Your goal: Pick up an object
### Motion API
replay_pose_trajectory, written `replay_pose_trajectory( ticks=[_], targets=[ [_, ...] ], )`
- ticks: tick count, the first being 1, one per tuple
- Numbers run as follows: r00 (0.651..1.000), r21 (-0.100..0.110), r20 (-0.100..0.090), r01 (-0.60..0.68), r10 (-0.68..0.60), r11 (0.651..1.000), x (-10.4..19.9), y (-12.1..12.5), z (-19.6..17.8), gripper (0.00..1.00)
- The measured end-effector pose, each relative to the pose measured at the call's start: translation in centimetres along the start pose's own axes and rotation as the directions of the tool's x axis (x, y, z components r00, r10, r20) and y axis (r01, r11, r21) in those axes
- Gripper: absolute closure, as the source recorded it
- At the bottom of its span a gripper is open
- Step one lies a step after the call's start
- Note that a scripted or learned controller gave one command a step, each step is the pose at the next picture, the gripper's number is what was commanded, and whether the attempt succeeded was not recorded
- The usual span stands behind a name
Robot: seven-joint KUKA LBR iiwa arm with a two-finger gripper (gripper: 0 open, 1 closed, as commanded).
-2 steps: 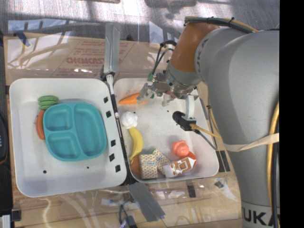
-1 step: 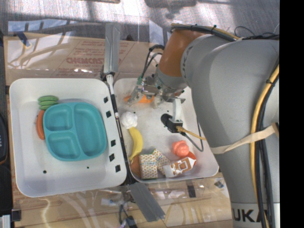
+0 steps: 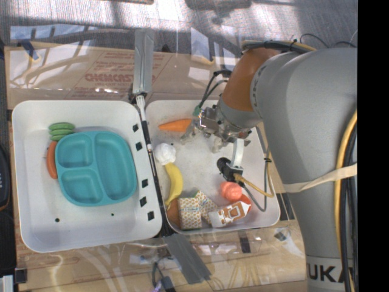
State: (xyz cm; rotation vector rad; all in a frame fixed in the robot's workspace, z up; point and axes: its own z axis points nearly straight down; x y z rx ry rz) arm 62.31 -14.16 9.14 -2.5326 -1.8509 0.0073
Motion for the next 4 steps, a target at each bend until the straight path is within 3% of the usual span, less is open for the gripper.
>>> replay_pose_trajectory(
  ticks=[1,2,3,4],
  targets=[
    [0.986,-0.005,0.000,0.167,-0.167,0.986,2.0,2.8,-4.1,0.00],
    [0.986,-0.002,0.000,0.168,-0.168,0.986,3.0,2.5,0.0,0.00],
    [0.997,-0.004,-0.001,0.071,-0.071,0.997,5.9,-4.6,-10.1,0.00],
    [0.964,-0.001,0.000,0.265,-0.265,0.964,1.2,-7.4,-0.8,0.00]
  ],
)
